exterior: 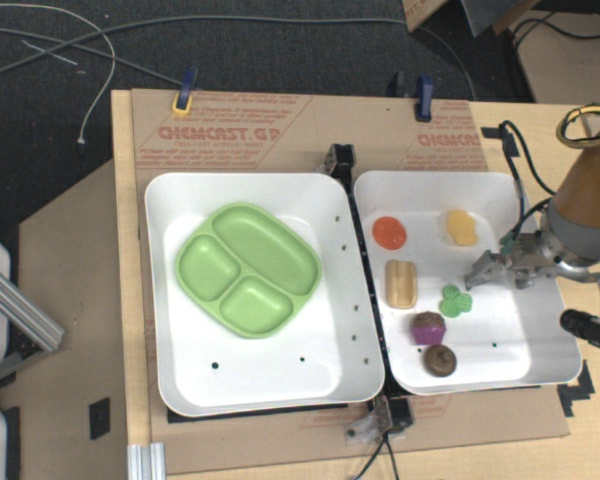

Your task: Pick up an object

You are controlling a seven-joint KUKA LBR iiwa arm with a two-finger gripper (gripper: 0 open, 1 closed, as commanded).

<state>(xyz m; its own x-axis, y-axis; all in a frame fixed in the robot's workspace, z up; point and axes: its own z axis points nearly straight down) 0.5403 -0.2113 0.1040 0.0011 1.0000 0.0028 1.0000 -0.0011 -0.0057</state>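
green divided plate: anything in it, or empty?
Empty. The green divided plate lies flat in the left bin, and all three compartments show bare green.

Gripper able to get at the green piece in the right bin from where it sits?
Probably yes. The gripper hovers just above the green piece, with bare bin floor between them. The purple piece lies close below it, so the fit could be tight.
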